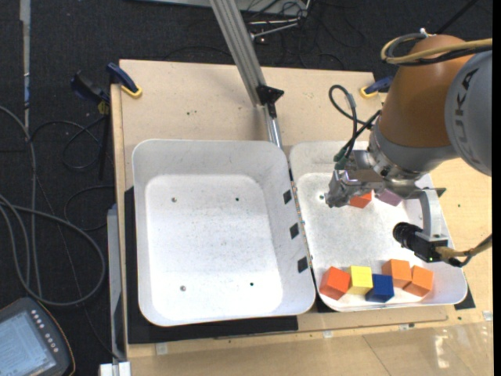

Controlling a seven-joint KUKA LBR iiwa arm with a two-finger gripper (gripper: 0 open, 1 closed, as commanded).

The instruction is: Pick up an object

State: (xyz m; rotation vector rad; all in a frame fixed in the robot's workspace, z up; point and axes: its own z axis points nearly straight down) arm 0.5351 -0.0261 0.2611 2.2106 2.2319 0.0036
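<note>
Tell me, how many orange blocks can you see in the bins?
4. Three orange cube blocks sit along the near edge of the right white bin: one at its left, two together at its right. A fourth peeks from under the gripper. The arm may hide more.

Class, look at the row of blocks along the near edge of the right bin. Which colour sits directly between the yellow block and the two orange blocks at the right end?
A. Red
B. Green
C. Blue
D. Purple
C: the blue block lies right of the yellow block, before the two orange blocks.
</note>
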